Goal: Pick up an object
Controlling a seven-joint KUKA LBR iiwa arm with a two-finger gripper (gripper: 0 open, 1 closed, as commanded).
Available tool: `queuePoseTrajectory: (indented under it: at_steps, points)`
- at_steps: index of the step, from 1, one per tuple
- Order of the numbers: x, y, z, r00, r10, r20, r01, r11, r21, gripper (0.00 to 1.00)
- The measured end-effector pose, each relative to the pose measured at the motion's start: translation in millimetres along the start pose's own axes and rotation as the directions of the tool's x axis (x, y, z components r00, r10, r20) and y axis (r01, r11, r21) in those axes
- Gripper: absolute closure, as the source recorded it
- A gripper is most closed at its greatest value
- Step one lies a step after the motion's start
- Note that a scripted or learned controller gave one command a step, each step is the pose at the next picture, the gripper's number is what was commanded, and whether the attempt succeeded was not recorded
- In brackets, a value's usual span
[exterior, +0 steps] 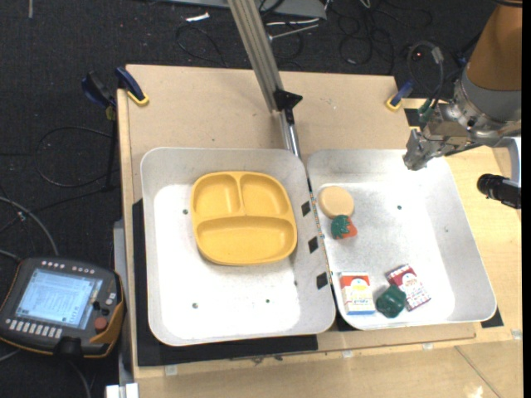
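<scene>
The right white bin (431, 222) holds a tan round disc (336, 200), a small red and green piece (343, 229) just below it, a white and red carton (357, 293), a dark green lump (390, 303) and a red packet (408, 286). My gripper (415, 157) hangs over the bin's far right corner, well apart from all of them, with nothing seen between its fingers. The grey arm with its orange band (498, 48) comes in from the upper right.
The left white bin (166, 305) bears a yellow divided plate (244, 217). A metal pole (257, 40) slants down to the gap between the bins. A teach pendant (58, 305) lies off the bench at lower left. Clamps sit at the bench's far corners.
</scene>
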State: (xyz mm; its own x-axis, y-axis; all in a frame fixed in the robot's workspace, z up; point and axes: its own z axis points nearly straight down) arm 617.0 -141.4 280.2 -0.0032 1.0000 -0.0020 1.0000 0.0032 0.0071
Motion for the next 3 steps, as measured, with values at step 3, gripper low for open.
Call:
queuePoseTrajectory:
  at_steps: [3]
  points:
    - [169.7,10.1,19.5,1.000,-0.005,-0.004,0.005,1.000,0.008,1.00]
